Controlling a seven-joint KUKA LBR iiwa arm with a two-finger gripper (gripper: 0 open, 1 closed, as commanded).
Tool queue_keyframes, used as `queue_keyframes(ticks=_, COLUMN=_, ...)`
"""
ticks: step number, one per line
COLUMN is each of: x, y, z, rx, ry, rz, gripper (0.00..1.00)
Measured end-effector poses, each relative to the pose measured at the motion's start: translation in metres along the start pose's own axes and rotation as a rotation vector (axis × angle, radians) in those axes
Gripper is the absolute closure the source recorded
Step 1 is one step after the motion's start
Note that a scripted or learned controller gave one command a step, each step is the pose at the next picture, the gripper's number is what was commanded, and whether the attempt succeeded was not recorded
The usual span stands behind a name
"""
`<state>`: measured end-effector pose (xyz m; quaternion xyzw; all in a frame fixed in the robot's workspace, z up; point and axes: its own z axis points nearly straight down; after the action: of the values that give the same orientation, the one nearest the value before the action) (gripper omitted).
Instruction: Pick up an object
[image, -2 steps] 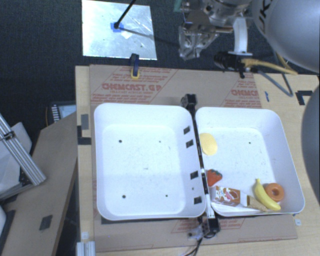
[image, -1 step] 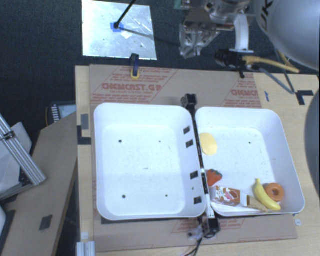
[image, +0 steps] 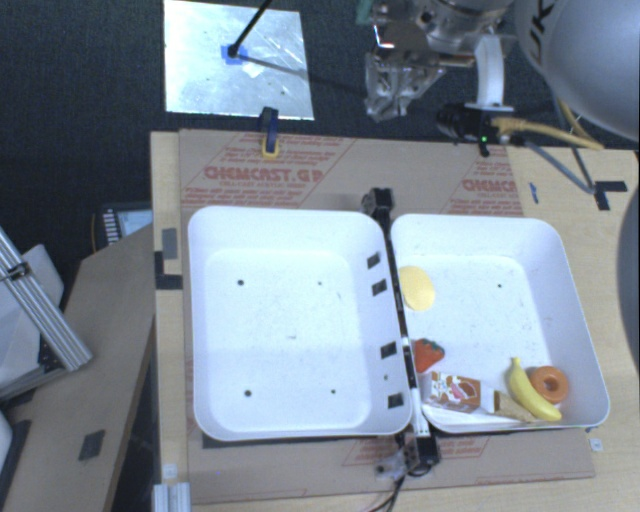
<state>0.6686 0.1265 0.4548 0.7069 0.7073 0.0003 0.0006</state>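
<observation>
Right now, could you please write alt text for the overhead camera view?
The grey arm's tool hangs above the bench, beyond the two white bins. The right white bin holds a yellow banana, orange ring, red strawberry and pale yellow disc.

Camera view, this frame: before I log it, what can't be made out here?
- Gripper: blurred and seen from above near the top edge; finger state unreadable.
- Arm: cut off by the top and right edges.
- Small packet in the right bin: print too small to read.
- Thin flat piece under the banana: mostly covered by it; identity unclear.
- Orange ring: touching the banana or just beside it, unclear.
</observation>
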Motion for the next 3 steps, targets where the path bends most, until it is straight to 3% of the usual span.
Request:
queue_keyframes(ticks=1, x=0.009, y=0.0, z=-0.003, rx=-0.001, ry=0.001, rz=-0.003, gripper=1.0)
queue_keyframes(ticks=2, x=0.044, y=-0.013, z=-0.03, rx=-0.003, ry=0.002, rz=-0.007, gripper=1.0)
queue_keyframes(ticks=3, x=0.009, y=0.0, z=-0.003, rx=0.0, ry=-0.001, rz=0.002, gripper=1.0)
